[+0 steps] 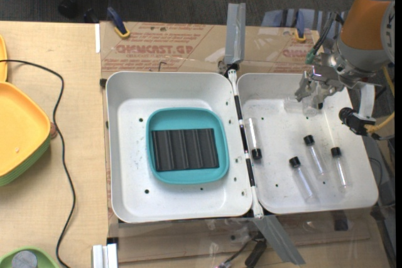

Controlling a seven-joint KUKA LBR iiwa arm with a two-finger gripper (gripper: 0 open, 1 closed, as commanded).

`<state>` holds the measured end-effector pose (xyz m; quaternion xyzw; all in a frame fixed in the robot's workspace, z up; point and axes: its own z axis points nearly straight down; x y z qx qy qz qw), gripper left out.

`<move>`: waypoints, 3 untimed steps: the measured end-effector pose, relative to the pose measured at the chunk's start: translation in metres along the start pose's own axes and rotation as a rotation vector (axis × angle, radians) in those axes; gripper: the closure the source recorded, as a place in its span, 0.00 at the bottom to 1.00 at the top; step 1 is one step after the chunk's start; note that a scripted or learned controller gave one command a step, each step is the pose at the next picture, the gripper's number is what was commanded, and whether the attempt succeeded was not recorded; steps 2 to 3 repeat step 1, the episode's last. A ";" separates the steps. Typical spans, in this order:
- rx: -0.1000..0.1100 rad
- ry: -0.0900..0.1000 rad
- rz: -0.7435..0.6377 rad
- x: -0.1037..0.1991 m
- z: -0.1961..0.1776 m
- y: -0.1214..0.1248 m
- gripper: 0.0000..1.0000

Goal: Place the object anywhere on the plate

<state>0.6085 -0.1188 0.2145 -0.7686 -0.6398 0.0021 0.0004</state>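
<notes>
Grey arm with an orange band hangs over the back of the right white bin (370, 194), its two-finger gripper (312, 97) above the bin floor.

Whether the gripper is wide or narrow cannot be told. Four clear plastic tubes with black caps lie in that bin: one (253, 140) along the left wall, three (300, 176) (314, 154) (339, 167) well apart towards the front. The teal square plate (186, 174), bearing a dark ribbed insert (186, 149), sits in the middle of the left white bin (125, 154).

— What sort of place is this?
— A robotics lab: a grey, orange-banded industrial arm (367, 22) over two shallow white plastic bins (119, 135), clear capped sample vials (300, 176), clamped cardboard backing (163, 47), loose black cable (63, 135).
</notes>
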 end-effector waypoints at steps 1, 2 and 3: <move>0.000 0.000 0.000 0.000 0.000 0.000 0.00; 0.000 0.000 0.000 0.000 0.000 0.000 0.00; 0.000 0.000 0.000 0.000 0.000 0.000 0.00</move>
